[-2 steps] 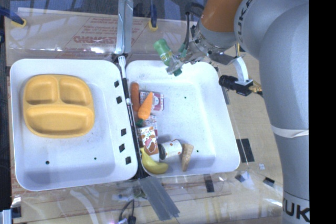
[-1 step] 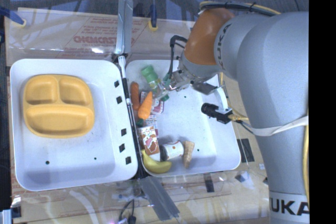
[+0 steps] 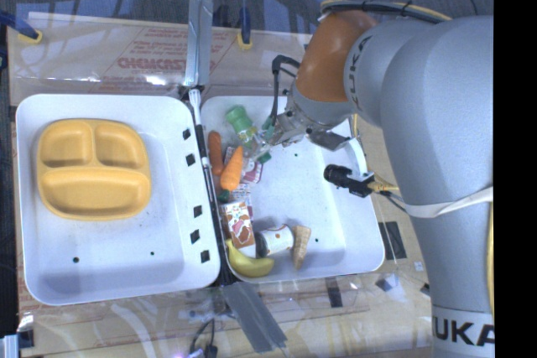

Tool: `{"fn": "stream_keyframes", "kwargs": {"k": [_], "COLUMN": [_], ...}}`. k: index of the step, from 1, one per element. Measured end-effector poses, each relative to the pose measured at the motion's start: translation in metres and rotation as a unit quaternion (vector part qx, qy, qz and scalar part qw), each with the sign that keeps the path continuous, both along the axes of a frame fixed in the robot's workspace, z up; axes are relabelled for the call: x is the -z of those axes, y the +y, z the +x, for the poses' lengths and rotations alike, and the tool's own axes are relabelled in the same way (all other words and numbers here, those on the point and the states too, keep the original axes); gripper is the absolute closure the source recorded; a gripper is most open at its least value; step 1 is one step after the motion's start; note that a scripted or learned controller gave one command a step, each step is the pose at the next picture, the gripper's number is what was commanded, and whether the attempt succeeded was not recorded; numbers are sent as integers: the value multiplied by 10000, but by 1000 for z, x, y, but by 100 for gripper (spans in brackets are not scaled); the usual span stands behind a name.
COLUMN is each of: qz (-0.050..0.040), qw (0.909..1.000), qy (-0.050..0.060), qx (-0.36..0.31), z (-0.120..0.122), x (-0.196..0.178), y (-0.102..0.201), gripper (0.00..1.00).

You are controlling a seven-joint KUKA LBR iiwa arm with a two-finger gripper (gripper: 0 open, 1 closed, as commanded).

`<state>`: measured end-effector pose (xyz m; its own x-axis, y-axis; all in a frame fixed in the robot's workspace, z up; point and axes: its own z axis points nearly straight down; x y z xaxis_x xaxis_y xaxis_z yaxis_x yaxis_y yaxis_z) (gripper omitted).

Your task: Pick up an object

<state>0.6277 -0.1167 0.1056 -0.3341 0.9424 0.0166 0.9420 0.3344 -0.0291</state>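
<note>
My gripper (image 3: 267,138) is low in the upper part of the right bin (image 3: 336,197), under the orange wrist band (image 3: 329,54). It sits right beside a green and clear bottle (image 3: 239,121) and just above an orange carrot (image 3: 232,167). A second, darker carrot (image 3: 216,151) lies along the bin's left wall. A small red and white packet (image 3: 252,172) lies under the gripper's tip. I see nothing clearly held.
Along the right bin's front lie a small printed carton (image 3: 239,223), a banana (image 3: 249,265), a white can (image 3: 275,241) and a cone (image 3: 300,246). The left bin (image 3: 101,264) holds a yellow divided tray (image 3: 92,168). The arm's grey body covers the right side.
</note>
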Motion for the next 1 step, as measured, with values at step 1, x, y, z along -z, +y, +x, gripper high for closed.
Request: {"fn": "stream_keyframes", "kwargs": {"k": [1], "qz": [-14], "qw": [10000], "qy": [-54], "qx": [3], "z": [3], "x": [-2], "y": [-1], "gripper": [0]}}
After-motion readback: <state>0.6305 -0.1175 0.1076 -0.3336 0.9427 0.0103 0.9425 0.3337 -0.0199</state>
